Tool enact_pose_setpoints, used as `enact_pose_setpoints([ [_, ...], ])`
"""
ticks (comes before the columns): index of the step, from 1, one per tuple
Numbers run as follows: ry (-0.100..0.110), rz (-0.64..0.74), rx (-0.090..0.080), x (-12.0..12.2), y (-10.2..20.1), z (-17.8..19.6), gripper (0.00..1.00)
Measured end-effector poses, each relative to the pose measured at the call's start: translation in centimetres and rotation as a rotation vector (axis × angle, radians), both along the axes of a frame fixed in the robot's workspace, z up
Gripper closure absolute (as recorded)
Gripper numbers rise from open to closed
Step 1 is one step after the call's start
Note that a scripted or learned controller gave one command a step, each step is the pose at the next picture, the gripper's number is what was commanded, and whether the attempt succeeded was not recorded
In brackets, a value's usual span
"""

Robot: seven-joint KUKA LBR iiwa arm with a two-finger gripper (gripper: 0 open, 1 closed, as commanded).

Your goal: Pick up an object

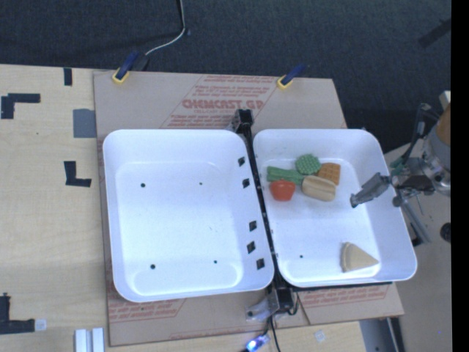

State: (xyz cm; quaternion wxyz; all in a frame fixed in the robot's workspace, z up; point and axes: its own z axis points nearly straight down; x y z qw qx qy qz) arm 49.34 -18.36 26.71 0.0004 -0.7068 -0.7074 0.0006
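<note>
Dark blue-grey floor fills the top of the view, w/ a pale wood bench (44, 218) below it carrying black tape marks at left. On the bench lies a brown cardboard sheet (220, 101) w/ red print, held at its top edge by two yellow-and-blue clamps (126, 66), and a thin pale cable (176, 20) runs up from the left clamp. Two shallow white bins sit side by side on the sheet, touching along a black clip strip down the middle. Left bin (176, 270) shows a bare white floor w/ a few small dark dots. Right bin (322, 237) holds the objs: a green veg piece (297, 169) near the top centre, an orange block (330, 172) just beside it on the right, a tan loaf-like piece (319, 188) just below those, a red tomato-like piece (283, 190) touching the green one's lower left, and a beige wedge (357, 257) well apart in the lower right corner. Gripper (364, 194) reaches in from the right over the right bin's right side, near the tan piece but apart from it; nothing sits between its fingers. Whether the gripper is spread or pressed together: can't tell at this res. Grey arm body and wrist hardware sit at the right edge, beyond the bin rim.
</note>
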Motion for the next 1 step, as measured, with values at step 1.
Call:
enact_pose_setpoints([
  [1,-0.006,0.004,-0.002,7.82,0.44,0.77,0.0],
])
